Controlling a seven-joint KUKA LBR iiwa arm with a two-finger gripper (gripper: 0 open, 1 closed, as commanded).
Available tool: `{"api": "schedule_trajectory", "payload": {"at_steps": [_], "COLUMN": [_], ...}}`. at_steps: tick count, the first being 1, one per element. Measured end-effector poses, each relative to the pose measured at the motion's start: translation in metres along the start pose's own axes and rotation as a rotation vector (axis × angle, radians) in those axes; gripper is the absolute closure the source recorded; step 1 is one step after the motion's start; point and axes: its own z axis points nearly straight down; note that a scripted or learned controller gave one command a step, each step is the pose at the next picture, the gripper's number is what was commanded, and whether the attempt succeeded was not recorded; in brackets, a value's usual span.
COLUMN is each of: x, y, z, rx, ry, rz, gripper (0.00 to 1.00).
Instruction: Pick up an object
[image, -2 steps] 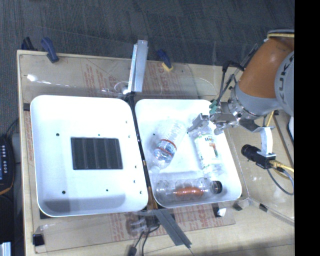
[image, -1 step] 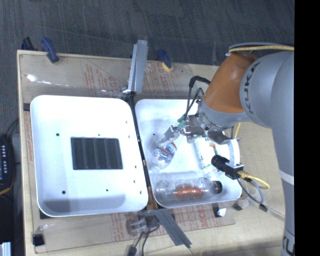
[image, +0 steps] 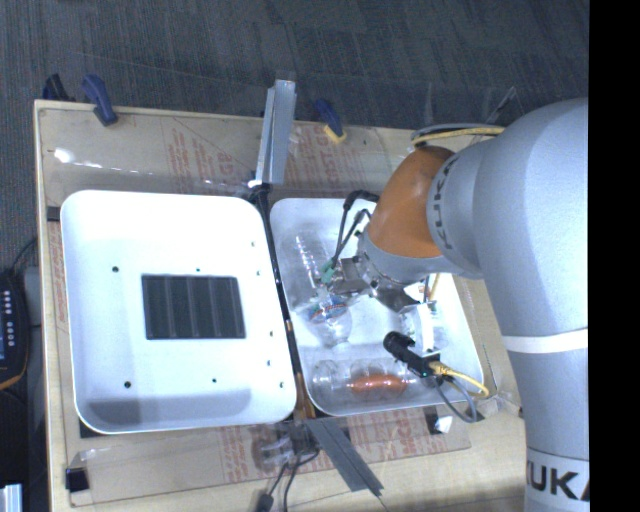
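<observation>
Reaching into right bin (image: 460, 335), gripper (image: 335, 290) sits low over clear plastic items (image: 318, 270); can't tell its grip state. Next: confirm grasp, lift straight up.

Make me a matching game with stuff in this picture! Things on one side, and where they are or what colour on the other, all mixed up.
Things:
1. dark grate
2. clear bottle
3. blue clamp
4. orange band

Clues:
A. on the arm, above the wrist
B. on the floor of the left bin
C. on the bench's far edge
D. lying along the right bin's near wall

Pairs: 1-B, 2-D, 3-C, 4-A
</observation>
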Motion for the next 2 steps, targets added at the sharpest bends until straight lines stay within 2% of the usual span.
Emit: {"api": "schedule_trajectory", "payload": {"at_steps": [1, 2], "x": [-0.001, 0.048], "y": [0.001, 0.061], "z": [-0.011, -0.101], "rx": [-0.001, -0.004], "ry": [-0.001, 0.000], "rz": [-0.003, 0.029], "gripper": [1.00, 1.00]}}
